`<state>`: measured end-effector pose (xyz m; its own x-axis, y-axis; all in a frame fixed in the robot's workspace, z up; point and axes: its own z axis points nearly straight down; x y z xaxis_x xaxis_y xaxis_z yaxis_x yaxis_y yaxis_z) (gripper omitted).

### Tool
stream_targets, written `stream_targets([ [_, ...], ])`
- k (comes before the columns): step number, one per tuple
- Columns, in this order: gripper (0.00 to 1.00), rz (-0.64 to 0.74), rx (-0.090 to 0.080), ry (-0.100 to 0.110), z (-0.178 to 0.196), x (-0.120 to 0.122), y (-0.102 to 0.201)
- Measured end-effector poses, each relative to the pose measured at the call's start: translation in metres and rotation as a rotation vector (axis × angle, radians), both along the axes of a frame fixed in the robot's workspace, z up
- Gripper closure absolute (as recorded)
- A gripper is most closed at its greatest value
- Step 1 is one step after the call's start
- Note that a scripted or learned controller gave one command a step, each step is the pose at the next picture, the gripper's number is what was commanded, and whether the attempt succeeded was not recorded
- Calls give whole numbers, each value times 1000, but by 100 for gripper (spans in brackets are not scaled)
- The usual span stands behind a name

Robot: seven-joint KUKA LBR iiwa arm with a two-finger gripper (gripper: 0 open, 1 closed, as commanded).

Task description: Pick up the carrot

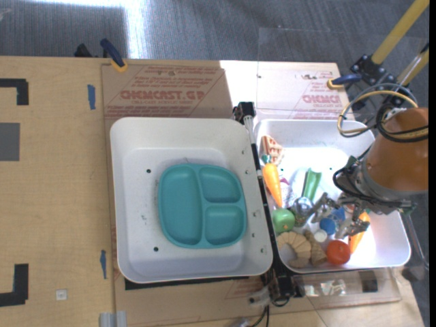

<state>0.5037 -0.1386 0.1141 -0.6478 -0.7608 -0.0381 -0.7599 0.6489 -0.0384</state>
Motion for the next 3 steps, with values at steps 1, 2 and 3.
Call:
stream_targets([
  [1, 0, 0, 0, 0, 0, 0, 0],
  [2, 0, 17, -2, 46, 1, -19, -64],
  [3, 0, 151, -5, 36, 107, 79, 13],
])
